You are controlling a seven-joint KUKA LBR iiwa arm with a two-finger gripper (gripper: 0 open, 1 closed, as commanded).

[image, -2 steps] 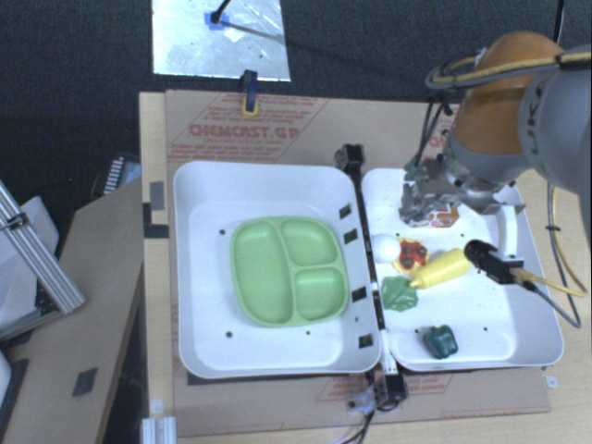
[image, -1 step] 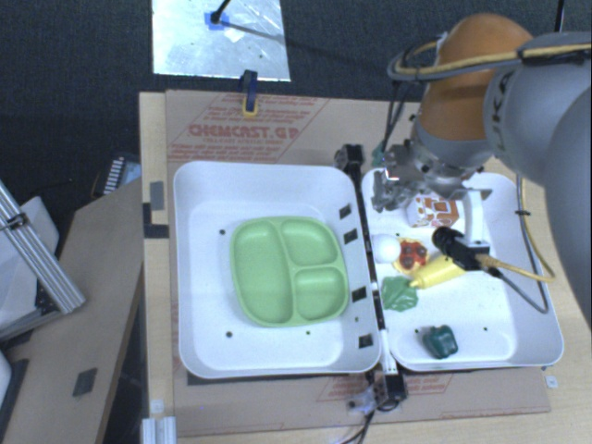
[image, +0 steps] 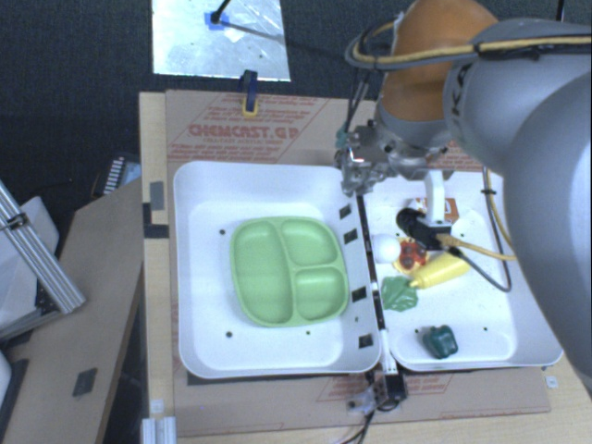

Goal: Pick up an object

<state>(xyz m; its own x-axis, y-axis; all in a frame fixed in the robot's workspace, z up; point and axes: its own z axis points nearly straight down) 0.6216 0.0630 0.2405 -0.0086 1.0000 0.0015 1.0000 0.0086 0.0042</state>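
Note:
My gripper hangs over the divider between the two bins, near their far edge, with the grey arm and orange band behind it. In the right bin lie a white ball, a small red and orange piece, a yellow banana-shaped toy, a green leafy piece and a dark green object. An orange and white box sits farther back, partly hidden by the arm. These things lie in front of the gripper and to its right. Nothing shows between its fingers.
The left bin holds a light green divided plate at its middle. A row of black clips runs along the divider. Brown cardboard lies under both bins. The bulky arm covers the right bin's far right part.

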